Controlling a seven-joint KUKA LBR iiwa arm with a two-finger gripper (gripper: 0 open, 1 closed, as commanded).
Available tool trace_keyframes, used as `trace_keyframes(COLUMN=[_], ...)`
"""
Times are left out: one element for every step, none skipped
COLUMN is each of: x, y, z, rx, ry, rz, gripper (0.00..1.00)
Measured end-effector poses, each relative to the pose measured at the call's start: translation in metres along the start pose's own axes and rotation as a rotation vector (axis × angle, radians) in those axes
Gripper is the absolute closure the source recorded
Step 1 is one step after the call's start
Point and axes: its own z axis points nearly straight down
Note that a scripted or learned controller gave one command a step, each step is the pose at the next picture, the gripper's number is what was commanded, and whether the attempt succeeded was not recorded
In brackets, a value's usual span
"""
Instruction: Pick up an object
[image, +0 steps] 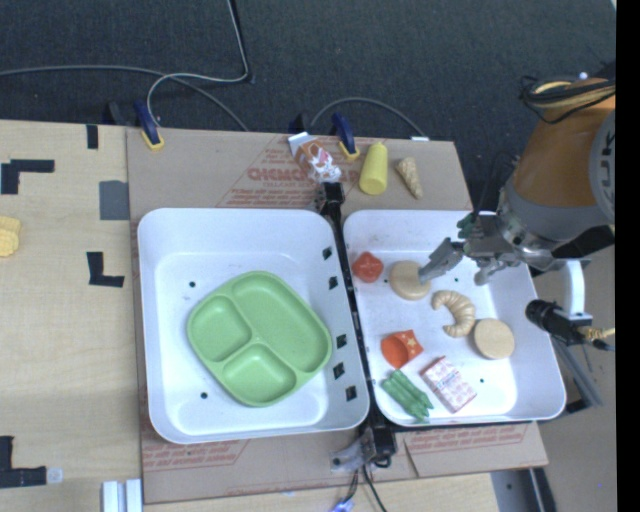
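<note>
The right bin holds a red tomato, a beige round piece, a croissant, a round biscuit, a red pepper piece, green beans and a pink-and-white packet. My gripper hangs over the upper middle of that bin, just right of the beige round piece and above the croissant. Its fingers are spread open and nothing is between them.
The left bin contains a green divided plate. Behind the bins, on the cardboard, lie a yellow bottle, a cone and a small carton. Black clips line the wall between the bins.
</note>
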Motion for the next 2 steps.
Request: trace_keyframes(x=[0.023,0.023], y=[-0.021,-0.048], z=[0.072,0.146], rx=[0.001,-0.003], ry=[0.000,0.000], rz=[0.001,0.001], gripper=[0.00,0.00])
